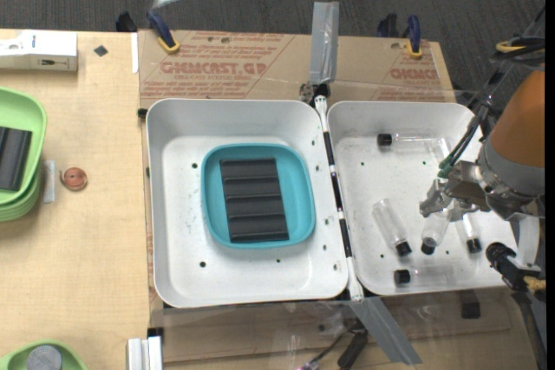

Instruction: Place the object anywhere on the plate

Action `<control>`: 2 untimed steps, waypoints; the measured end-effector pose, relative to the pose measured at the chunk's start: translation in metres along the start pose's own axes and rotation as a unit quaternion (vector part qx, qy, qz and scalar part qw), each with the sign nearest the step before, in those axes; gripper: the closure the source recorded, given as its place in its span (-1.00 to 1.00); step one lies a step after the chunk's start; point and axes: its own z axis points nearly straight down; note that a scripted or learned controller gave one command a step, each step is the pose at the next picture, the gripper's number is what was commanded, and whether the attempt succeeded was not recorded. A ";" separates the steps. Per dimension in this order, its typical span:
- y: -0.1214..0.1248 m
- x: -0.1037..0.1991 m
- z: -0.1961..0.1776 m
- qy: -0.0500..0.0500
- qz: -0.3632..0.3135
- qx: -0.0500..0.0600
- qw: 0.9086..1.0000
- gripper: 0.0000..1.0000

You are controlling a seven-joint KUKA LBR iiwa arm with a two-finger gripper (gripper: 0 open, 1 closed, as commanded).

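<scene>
Camera view put the landmark plainly: the teal plate sat in the left bin, a dark ribbed insert lying on it. Everything below is placed against that plate.

Nearest the bench's front edge, and well to the right of the plate, a small black-capped vial lay in the right bin. A little farther back, a clear vial lay tilted, and just beyond it, farther from the plate, the gripper hung low over a third vial (whether it was clenched or released you could not tell from this angle, nor whether anything was caught in it). Farthest back, another vial lay near the bin's rear wall.

So the object was well apart from the plate, in the other bin. To do this step well, you would probably have wanted the vial gripped across its middle, since clear round tubes likely roll or slip, then lifted high enough to clear the divider between the bins before crossing toward the plate.
</scene>
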 end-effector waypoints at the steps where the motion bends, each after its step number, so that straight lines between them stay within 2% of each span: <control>1: 0.001 -0.001 -0.008 -0.001 0.000 0.000 1.000 1.00; 2: 0.002 -0.002 -0.016 -0.001 0.000 0.001 1.000 1.00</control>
